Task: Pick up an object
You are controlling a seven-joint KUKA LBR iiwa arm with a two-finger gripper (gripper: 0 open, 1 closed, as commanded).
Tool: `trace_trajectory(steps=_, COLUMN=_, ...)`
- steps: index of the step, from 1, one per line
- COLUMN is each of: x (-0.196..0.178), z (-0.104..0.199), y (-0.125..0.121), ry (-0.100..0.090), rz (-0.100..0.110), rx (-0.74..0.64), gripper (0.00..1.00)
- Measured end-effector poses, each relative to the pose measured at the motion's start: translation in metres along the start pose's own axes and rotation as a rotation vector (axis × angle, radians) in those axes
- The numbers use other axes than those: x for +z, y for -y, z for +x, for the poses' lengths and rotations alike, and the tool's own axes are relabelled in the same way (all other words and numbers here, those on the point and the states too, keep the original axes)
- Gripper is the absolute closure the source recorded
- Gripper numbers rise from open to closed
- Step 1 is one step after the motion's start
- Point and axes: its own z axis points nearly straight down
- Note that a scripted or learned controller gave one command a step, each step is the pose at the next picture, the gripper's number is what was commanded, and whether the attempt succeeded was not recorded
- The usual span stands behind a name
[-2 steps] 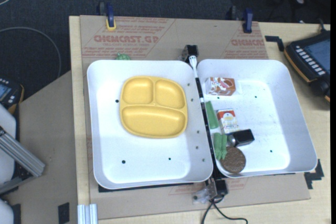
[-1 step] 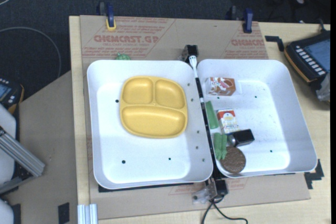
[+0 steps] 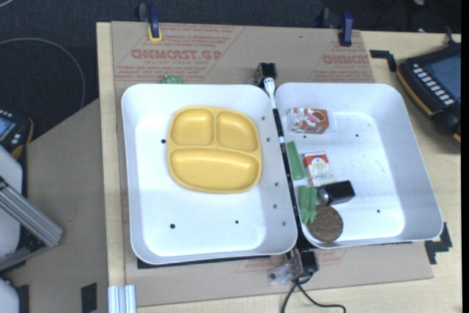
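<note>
The right bin holds several small items along its left side. A packet with a red and white print lies near the back. A small red and white box sits below it. A black block lies beside a round brown disc at the front. Green strips and a green leafy piece run along the bin's left wall. The left bin carries a yellow divided plate.
Both bins rest on a brown cardboard sheet held by blue clamps at the back. A black tablet lies at the right edge. Cables hang at the front between the bins.
</note>
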Motion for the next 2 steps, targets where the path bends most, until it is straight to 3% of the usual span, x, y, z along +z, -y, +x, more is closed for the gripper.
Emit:
trace_trajectory(steps=1, x=0.077, z=0.121, y=0.001, ry=-0.010, rz=0.013, rx=-0.015, gripper=1.00)
trace_trajectory(steps=2, x=0.030, z=0.067, y=0.000, ry=0.001, rz=-0.003, rx=0.002, gripper=1.00)
